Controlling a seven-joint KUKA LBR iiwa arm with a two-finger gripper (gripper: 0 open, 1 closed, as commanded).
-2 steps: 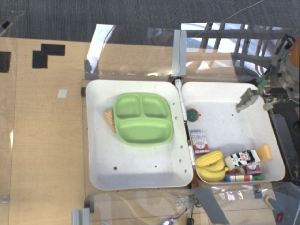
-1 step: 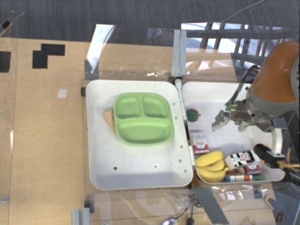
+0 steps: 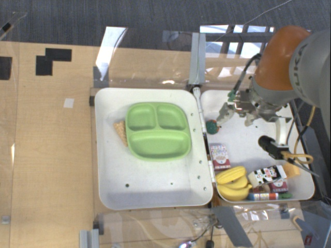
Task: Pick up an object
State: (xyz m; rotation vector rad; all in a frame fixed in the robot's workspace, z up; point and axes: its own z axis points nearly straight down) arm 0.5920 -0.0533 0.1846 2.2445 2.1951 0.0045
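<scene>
Wooden bench point(image 3: 51, 138), two white bins side by side. Left bin point(image 3: 155, 187): green tray point(image 3: 158, 130), tan wafer point(image 3: 120, 132) tucked under tray's left edge. Right bin point(image 3: 243, 149): green ball point(image 3: 211, 126) by left wall, red-white carton point(image 3: 220, 155) just in front of it, bananas point(image 3: 232, 182) in front left corner, cow-print box point(image 3: 268, 176) beside them, marker point(image 3: 269, 196) along front wall. Gripper point(image 3: 237, 117) over right bin's back half, fingers point(image 3: 223, 114) spread, nothing between them; ball just left of it.

Print on the small carton point(image 3: 221, 155) seems unreadable.
</scene>
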